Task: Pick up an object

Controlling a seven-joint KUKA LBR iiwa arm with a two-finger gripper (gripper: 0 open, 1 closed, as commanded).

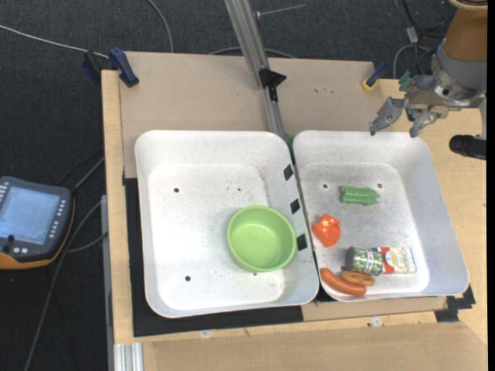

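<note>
gripper (401, 122) spread, empty, above right bin's (433, 172) far rim. go for the green piece (360, 195): isolated, descend centered, straddle its short axis.

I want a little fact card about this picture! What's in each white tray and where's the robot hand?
left bin: green bowl, near its front right
right bin: green toy vegetable, orange-red pepper, small can with a carton, hot dog
gripper: above the right bin's back edge, fingers spread, holding nothing
arm: grey with an orange band, reaching in from the right
task state: nothing picked up yet
</note>
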